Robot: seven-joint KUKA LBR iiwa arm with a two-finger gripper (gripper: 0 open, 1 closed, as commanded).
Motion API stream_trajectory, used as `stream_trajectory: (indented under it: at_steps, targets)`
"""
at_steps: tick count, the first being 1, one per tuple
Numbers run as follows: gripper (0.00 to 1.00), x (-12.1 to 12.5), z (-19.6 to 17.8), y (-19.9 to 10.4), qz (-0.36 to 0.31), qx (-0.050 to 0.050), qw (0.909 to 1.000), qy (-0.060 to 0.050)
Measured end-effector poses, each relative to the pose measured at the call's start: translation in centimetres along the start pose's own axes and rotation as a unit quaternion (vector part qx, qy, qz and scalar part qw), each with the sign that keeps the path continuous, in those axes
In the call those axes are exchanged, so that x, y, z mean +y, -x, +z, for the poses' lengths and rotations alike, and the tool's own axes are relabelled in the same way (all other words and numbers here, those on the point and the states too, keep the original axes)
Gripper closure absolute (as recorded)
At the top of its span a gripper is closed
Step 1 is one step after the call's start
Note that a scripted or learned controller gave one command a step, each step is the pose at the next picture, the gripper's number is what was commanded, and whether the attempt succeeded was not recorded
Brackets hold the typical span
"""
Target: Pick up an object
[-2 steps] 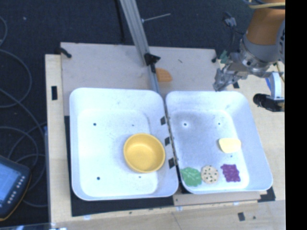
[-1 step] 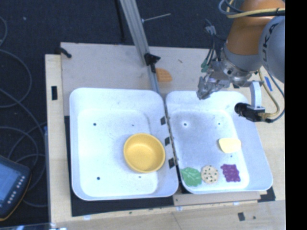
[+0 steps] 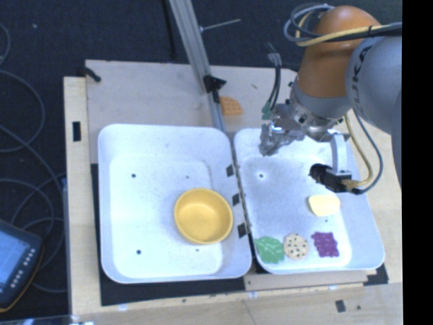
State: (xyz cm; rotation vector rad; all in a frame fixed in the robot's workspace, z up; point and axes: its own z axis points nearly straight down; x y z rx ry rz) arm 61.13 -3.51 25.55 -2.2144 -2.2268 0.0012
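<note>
My gripper (image 3: 270, 143) hangs over the far left corner of the right bin (image 3: 291, 181), above bare bin floor, with nothing visible between its fingers. Along that bin's near side lie a green leafy piece (image 3: 270, 248), a round cookie (image 3: 295, 246) and a purple grape bunch (image 3: 326, 244). A pale yellow piece (image 3: 324, 204) lies further back near the right wall. A yellow bowl (image 3: 203, 215) sits upright in the left bin (image 3: 135, 195), near the dividing wall. All of these lie well away from my gripper.
A slanted metal pole (image 3: 196, 53) rises from behind the bins' shared edge. An orange object (image 3: 230, 106) lies on the bench behind the bins. A black cable clip (image 3: 328, 176) hangs from the arm over the right bin.
</note>
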Motion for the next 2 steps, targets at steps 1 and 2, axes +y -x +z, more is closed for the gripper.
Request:
stream_trajectory:
  at_steps: [1, 2]
  targets:
    - [1.00, -2.2, -0.6, -4.6, -0.001, 0.001, 1.0000, 0.001]
    - [1.00, -4.2, -0.8, -9.9, -0.001, 0.001, 1.0000, 0.001]
